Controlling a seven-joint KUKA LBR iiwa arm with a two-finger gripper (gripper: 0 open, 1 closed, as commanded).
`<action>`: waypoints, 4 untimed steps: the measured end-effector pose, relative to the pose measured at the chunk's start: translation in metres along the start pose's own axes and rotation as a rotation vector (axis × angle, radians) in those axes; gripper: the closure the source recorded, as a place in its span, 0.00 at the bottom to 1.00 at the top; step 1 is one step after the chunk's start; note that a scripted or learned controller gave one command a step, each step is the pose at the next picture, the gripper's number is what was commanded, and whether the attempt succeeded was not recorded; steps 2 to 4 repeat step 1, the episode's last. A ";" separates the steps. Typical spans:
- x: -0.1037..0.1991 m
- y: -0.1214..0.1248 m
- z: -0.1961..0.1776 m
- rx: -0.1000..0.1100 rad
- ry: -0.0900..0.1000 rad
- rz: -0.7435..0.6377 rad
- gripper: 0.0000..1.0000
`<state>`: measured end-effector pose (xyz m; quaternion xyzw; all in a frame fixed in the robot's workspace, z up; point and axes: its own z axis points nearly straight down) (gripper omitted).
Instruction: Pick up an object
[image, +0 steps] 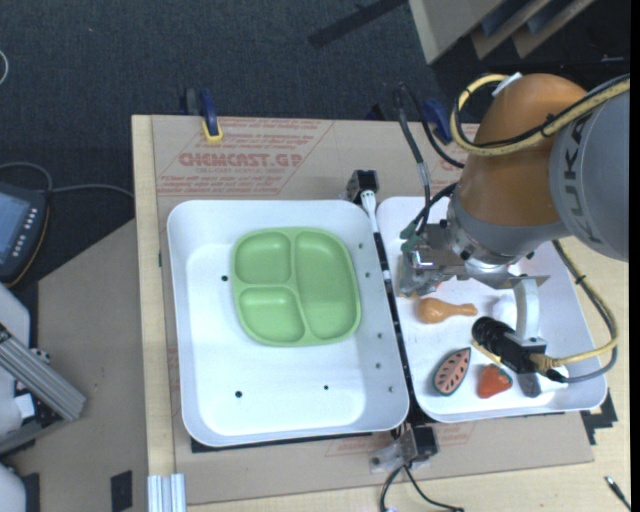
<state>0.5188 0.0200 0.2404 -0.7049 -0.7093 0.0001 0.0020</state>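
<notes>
— Where is the pincer (416, 268)?

— Low in the right bin (578, 318), at about 10 o'clock from the bin's middle and close against the wall it shares with the left bin (190, 300). The grey arm (520, 150) covers the bin's 12 o'clock part. I cannot tell whether the pincer is apart or together; the wrist hides that.

— And the things to pick from?

— There are three, all in the right bin. An orange pear-shaped toy (441, 311) lies on its side at 9 o'clock from the bin's middle, just below the pincer, with its narrow end pointing to 3 o'clock. I cannot tell whether the two touch. A brown-red oval piece (452, 371) is at 7 o'clock, tilted and near the front rim. A small red piece (493, 381) is at 6 o'clock, just beside the oval.

— How tight are the edges?

— The oval and red pieces sit near the front rim. The orange toy is near the shared wall.

— Is there open room?

— In the right bin, a bare strip runs along the 3 o'clock side. In the left bin, a green divided plate (297, 285) sits toward 12 o'clock. It leaves bare white floor from 4 to 8 o'clock and a margin at 9. Both bins rest on a pale board surface (160, 170), which is bare beyond the left bin's 9 o'clock rim.
</notes>
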 end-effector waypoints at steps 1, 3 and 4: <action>0.050 -0.018 0.002 0.001 0.000 0.000 1.00; 0.050 -0.018 0.002 0.001 0.000 0.000 1.00; 0.050 -0.018 0.002 0.001 0.000 0.000 1.00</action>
